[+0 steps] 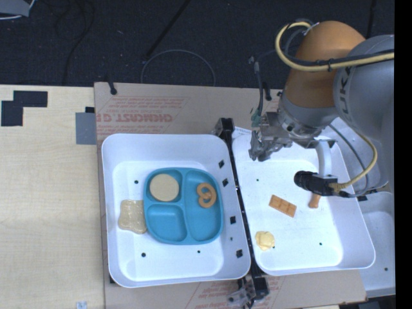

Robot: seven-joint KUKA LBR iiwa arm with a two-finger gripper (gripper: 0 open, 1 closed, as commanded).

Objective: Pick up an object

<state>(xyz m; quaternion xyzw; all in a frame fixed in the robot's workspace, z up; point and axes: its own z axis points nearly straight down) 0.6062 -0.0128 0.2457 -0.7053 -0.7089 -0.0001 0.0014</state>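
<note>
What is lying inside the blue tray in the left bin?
The blue tray holds a round tan disc in one compartment and a pretzel in another. Whatever is beneath the tray is hidden.

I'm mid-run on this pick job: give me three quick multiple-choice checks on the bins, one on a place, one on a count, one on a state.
1. Where does the brown pretzel-shaped piece lie?
A. In the blue sectioned plastic tray
B. On the right bin's floor
C. On the cardboard

2. How many loose items lie on the floor of the right white bin?
A. One
B. Three
C. Six

3. How does the tool stand?
A. Resting in the tray
B. At the right bin's upper left corner, apart from the items
C. Above the pale wafer

Answers: 1 A, it sits in the tray's upper right compartment. 2 B, an orange cracker, a yellow lump and a small brown stick. 3 B, the items lie lower in the bin.
</note>
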